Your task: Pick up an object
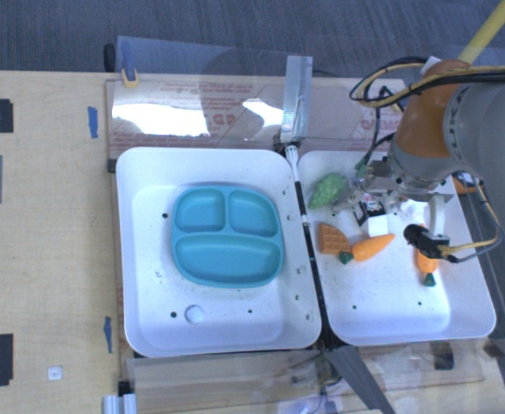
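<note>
My gripper (375,214) is down in the right bin (408,317), near its far side. A green leafy toy (327,190) lies just to its left. Right below the gripper in the view lies an orange carrot (370,247) with a green tip. Beside the carrot, to the left, is an orange waffle-like piece (331,237). I see nothing held in the gripper.
A small orange piece (428,269) lies toward the right side of the right bin. The left bin (140,257) holds a blue divided plate (227,235) and a small white disc (194,315). A clear plastic panel (201,102) stands behind the bins.
</note>
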Robot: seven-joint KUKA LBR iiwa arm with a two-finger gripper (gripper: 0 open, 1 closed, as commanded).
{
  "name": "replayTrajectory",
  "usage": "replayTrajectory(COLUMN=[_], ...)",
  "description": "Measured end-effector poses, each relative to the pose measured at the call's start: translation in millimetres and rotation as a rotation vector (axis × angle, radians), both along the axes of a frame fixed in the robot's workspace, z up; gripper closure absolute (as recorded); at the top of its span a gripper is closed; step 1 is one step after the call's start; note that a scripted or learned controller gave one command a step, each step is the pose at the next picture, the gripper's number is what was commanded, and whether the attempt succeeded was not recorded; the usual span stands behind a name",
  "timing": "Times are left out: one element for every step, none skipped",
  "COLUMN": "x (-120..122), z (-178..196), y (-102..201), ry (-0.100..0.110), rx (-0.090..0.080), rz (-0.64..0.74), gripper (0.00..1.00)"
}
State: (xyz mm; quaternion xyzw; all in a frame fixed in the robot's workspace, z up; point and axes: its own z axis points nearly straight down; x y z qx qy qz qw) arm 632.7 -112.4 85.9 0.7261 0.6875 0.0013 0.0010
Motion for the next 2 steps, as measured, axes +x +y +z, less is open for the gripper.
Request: replayTrajectory(x=[1, 7], z=[12, 102], y=[0, 92], ry=[-0.005, -0.003], rx=[-0.001, 0.002], rz=[0.0, -0.106], gripper=[1.0, 1.0])
